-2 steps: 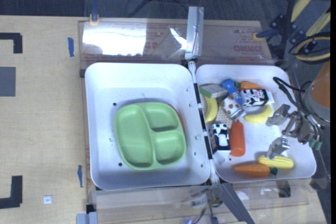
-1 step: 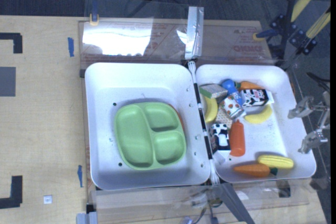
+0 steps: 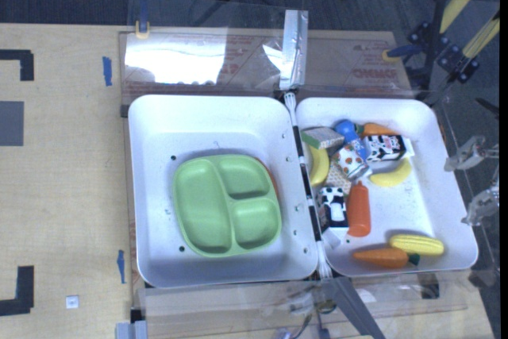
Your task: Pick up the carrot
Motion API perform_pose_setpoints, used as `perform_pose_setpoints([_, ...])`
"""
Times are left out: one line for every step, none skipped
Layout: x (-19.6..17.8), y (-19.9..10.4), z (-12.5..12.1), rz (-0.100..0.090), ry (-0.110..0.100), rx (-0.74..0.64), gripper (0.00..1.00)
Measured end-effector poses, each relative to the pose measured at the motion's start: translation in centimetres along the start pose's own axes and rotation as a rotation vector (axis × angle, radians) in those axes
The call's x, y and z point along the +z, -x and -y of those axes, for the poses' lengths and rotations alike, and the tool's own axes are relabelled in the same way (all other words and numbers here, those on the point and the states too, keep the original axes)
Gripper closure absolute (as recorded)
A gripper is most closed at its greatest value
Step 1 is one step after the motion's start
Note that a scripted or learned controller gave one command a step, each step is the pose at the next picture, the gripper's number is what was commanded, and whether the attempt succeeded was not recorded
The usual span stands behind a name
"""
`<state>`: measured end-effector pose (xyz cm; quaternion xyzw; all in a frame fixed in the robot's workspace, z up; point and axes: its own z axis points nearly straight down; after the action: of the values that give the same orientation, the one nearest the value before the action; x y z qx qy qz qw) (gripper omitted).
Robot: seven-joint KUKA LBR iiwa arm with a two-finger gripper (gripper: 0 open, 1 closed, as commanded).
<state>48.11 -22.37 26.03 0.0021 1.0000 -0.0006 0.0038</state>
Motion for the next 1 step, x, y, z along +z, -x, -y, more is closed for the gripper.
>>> perform_pose_setpoints([12.64, -0.15, -1.11, -0.004, 0.002, -0.081, 0.00])
